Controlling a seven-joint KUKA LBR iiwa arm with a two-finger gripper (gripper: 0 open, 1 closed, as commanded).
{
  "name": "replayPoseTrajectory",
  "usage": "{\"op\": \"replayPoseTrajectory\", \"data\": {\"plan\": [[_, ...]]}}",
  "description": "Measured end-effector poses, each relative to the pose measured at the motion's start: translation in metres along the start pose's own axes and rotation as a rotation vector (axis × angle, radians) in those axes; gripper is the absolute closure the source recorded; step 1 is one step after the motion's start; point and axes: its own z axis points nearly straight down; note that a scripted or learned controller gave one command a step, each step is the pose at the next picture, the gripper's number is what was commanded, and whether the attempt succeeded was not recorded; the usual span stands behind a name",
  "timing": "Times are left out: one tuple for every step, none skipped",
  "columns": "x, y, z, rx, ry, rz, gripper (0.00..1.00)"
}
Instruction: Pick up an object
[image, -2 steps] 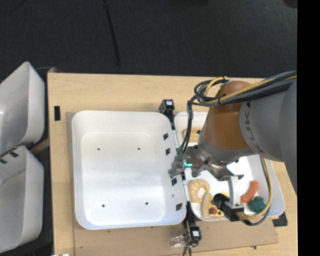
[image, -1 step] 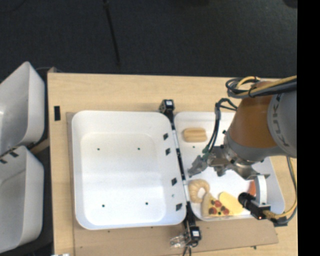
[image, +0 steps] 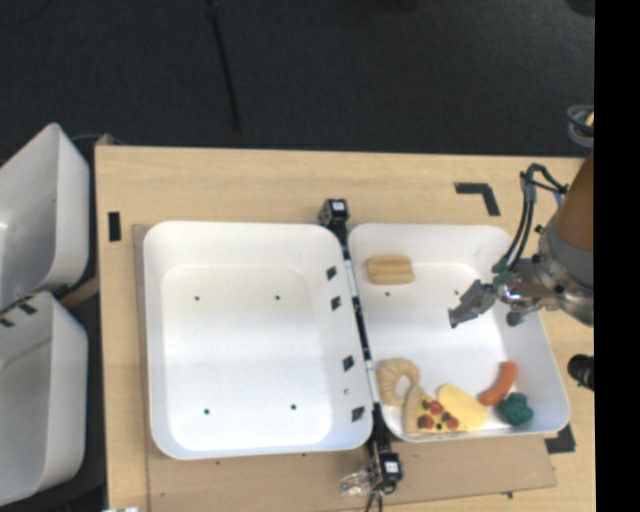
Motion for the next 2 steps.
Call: {"op": "replayPoseTrajectory", "data": {"plan": [[0.002, 0.022, 0.172, 0.019, 0.006, -0.005, 0.0], [-0.034, 0.091, 0.188, 0.003, 0.002, -0.009, 0.0]]}}
